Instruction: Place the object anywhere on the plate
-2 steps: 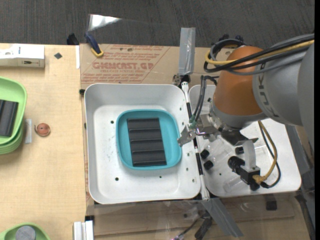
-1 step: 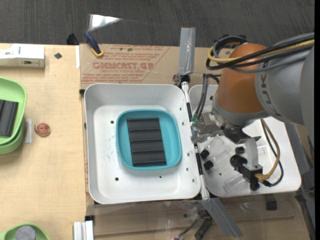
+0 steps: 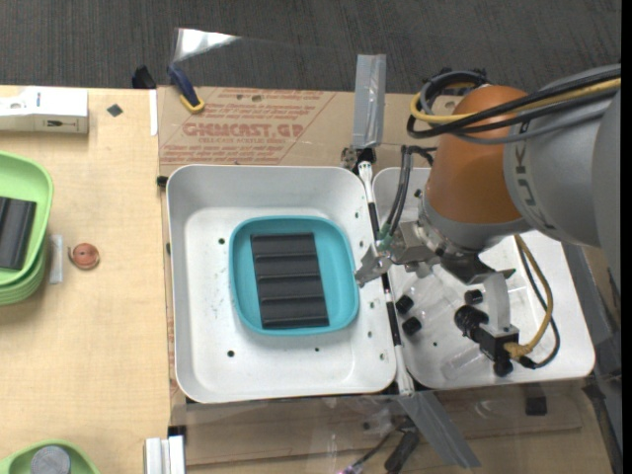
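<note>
teal plate (image 3: pixel 341 294) with black ribbed object (image 3: pixel 288 279).

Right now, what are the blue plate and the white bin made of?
The plate looks like plastic: even teal colour, soft rounded rim, dull sheen. The dark block on it seems ribbed rubber or foam, unclear which. The bin looks like smooth moulded plastic, with faint glare.

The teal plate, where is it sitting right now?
In the camera view the teal plate lies flat in the middle of the left white bin, with a black ridged block on it; the gripper is by the bin's right wall.
</note>
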Tool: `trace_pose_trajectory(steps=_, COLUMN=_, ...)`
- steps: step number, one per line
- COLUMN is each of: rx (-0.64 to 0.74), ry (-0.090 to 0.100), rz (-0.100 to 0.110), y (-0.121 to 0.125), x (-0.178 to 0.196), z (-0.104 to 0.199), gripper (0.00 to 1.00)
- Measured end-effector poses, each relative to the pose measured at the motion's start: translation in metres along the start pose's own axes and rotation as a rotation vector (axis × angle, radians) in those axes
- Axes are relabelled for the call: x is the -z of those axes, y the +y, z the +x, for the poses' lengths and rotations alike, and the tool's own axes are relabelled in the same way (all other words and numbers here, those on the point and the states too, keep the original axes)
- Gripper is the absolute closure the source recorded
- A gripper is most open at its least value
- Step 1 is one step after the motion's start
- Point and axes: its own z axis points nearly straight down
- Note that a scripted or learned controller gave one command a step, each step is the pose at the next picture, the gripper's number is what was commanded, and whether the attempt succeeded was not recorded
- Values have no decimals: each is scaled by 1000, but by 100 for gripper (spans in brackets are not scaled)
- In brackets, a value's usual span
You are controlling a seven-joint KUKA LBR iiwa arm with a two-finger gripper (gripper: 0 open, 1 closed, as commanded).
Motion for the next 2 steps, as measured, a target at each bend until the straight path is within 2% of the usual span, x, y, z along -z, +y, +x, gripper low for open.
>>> trace_pose_trajectory(steps=1, rx=-68, ry=0, rz=-3, y=3, x=56, z=31, gripper=0)
trace_pose_trajectory(steps=2, rx=-133, ry=0, rz=-3, y=9, x=59, z=49, gripper=0)
